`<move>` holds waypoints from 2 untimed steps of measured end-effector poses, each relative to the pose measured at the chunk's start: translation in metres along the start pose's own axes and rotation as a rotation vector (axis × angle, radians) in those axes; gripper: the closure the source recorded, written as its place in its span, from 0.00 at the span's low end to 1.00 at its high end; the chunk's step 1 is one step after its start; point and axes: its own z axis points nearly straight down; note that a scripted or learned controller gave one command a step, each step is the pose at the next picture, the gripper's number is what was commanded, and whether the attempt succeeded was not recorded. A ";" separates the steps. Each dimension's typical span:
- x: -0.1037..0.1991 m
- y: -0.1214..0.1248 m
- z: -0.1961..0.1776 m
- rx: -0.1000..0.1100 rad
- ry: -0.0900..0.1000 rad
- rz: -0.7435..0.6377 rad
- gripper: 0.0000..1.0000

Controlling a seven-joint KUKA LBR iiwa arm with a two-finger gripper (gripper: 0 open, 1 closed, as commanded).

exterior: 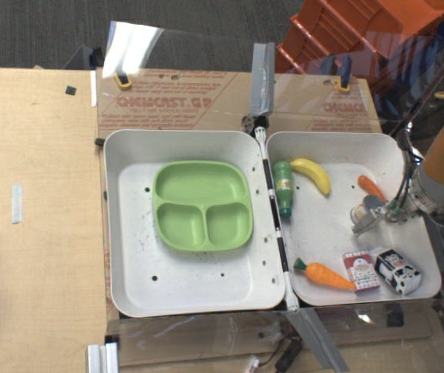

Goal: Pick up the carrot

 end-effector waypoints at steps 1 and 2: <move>-0.028 0.088 -0.001 -0.001 -0.002 0.018 0.00; -0.029 0.088 -0.010 -0.002 -0.006 0.016 1.00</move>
